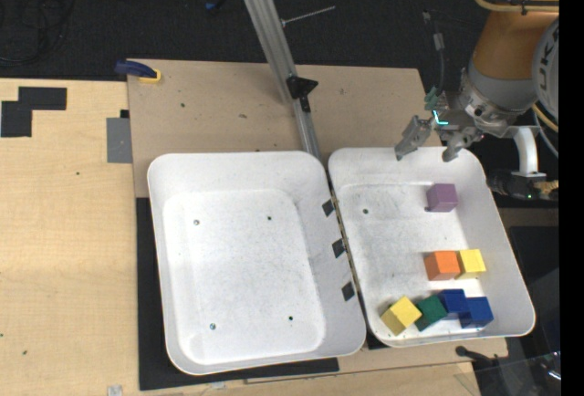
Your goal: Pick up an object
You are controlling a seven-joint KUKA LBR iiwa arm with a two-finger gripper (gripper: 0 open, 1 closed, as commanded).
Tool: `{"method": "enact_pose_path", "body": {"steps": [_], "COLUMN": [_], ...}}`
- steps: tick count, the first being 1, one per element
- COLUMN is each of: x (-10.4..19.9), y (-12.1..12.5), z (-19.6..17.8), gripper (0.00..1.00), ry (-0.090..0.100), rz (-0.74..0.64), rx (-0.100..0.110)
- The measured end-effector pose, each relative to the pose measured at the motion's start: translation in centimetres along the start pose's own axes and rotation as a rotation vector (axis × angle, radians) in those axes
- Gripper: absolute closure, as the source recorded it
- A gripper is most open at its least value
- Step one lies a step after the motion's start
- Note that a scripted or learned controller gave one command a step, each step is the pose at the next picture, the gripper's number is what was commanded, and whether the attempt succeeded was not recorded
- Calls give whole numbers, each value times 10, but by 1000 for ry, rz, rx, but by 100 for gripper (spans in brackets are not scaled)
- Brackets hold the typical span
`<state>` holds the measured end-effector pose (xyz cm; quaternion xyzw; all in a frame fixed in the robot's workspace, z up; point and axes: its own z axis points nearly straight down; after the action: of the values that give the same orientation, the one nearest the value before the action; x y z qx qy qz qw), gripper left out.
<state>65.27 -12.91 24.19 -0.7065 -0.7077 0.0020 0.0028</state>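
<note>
Overhead slanted view of a wooden bench w/ two shallow white plastic bins side by side. The left bin (182, 203) has nothing in it but a few dark specks. The right bin (383, 203) holds all the small blocks. A purple cube (443, 197) sits alone near the far edge. Further fwd, an orange cube (443, 265) touches a yellow cube (472, 261). At the near edge sits a tight cluster: another yellow block (400, 315), a green block (431, 309) and two blue blocks (467, 308), all touching or nearly so.

The grey arm w/ orange band enters from the right. Its two-finger gripper (429, 142) hangs over the right bin's far rim, fingers spread apart, nothing between them. The purple cube is the nearest target, just fwd of the gripper.

Risks, as a judgement: descending where it is now, a finger could strike the rim instead of a block. Going for the near cluster, the spread fingers may land on neighbours and push blocks apart rather than close on one. An off-centre close on the purple cube could squirt it sideways.
</note>
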Motion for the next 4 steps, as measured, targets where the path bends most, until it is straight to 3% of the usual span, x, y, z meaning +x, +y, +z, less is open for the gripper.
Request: {"method": "enact_pose_path", "body": {"steps": [1, 3, 4], "x": [0, -7, -6], "y": [1, -6, -6], "z": [-2, 122, 152], "gripper": [0, 0, 0], "ry": [-1, 0, -1], "rz": [-2, 2, 3], "rx": [-4, 3, -3]}}
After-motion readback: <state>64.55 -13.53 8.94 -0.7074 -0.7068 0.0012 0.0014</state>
